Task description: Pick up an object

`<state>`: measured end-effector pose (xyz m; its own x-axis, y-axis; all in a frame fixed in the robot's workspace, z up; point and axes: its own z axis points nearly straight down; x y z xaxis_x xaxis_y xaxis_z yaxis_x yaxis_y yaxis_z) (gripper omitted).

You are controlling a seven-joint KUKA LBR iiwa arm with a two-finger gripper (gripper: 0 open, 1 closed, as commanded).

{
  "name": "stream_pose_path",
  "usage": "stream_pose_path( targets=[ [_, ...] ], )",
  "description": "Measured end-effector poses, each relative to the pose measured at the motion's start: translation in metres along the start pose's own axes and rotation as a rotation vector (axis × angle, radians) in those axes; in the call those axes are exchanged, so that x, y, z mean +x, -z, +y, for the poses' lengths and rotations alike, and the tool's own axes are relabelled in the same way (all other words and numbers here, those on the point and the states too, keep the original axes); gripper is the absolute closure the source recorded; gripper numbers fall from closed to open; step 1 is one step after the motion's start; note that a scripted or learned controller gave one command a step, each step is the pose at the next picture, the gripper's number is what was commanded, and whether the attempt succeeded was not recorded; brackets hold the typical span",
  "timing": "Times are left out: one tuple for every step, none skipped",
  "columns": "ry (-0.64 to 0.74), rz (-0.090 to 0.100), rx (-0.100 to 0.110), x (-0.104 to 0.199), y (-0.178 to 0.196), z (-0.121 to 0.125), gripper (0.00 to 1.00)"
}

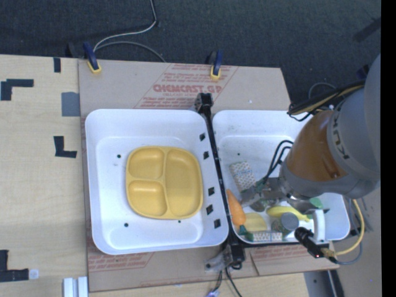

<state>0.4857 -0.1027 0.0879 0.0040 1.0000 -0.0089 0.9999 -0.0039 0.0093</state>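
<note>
- Yellow plastic: a divided plate (165,182) lies flat in the middle of the left bin (99,166). It looks stiff, light and smooth, with a low rim that offers little to pinch; judged a poor pick.
- A black divider (212,166) runs between the two bins, which sit touching on a cardboard sheet (179,85) clamped at its far edge.
- Right bin (247,125): the small objects crowd its near part. A toy carrot (236,208), orange, lies just beside the divider; it is probably light and rigid, best taken across its thick middle.
- A speckled grey piece (242,173) lies farther back; material unclear.
- Yellow and green items (286,213) cluster near the front wall, too jumbled to name.
- The gripper (263,193) hangs low over this clutter; I cannot tell how it stands or whether it grasps anything.
- Room: the right bin's far half is bare white floor, smooth, likely slippery. The arm (328,150) overhangs its right side.
</note>
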Motion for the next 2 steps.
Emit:
stream_pose_path(
  targets=[
    [0.003, 0.007, 0.009, -0.067, 0.074, -0.001, 0.00],
    [0.003, 0.009, 0.013, -0.107, 0.017, -0.003, 0.00]
  ],
)
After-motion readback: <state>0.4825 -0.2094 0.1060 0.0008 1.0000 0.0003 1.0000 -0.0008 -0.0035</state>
